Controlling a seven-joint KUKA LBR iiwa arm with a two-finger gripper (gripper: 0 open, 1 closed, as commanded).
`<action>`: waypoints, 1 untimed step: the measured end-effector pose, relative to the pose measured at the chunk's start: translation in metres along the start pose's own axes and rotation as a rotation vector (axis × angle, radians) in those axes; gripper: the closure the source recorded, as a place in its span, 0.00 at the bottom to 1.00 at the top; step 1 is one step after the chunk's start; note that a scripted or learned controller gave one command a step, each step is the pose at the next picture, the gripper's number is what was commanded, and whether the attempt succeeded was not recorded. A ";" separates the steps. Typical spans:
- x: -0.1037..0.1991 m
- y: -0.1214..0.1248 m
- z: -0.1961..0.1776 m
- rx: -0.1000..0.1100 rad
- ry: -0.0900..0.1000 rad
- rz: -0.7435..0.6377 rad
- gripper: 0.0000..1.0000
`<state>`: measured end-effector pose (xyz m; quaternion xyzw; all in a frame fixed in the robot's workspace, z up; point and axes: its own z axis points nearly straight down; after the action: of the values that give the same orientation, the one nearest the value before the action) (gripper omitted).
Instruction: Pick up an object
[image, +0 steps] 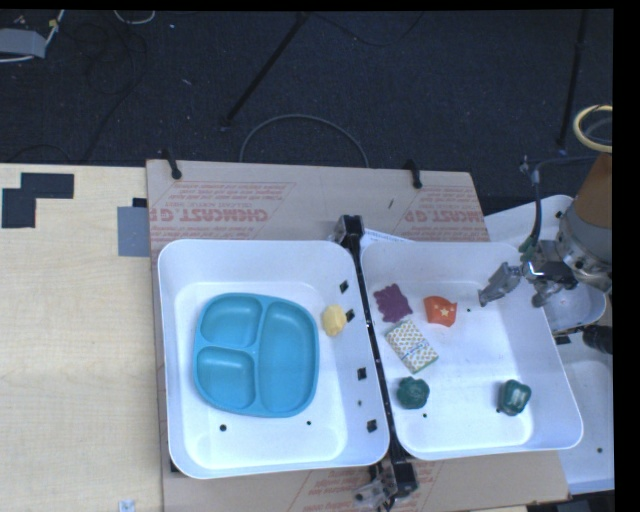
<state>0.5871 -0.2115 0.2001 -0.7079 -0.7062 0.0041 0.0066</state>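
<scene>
On the counter (80, 330), the left bin (180, 270) holds a blue plate (256, 353) and a yellow lump (334, 320). The right bin (550, 400) holds a purple piece (392, 301), patterned box (412, 346), red piece (440, 311) and 2 green things (413, 392) (514, 397). The hand (512, 283) hovers over the bin's right side, fingers apart, clamped on nothing.

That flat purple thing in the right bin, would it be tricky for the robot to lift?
Probably. The purple piece lies flat with ragged edges, so it looks thin and likely floppy, giving the gripper little to pinch. It seems light, so a push would likely slide it, not roll it.
</scene>
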 end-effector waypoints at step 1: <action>0.000 0.003 -0.008 -0.014 -0.004 -0.002 0.00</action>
<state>0.5902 -0.2117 0.2082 -0.7072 -0.7070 0.0003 0.0003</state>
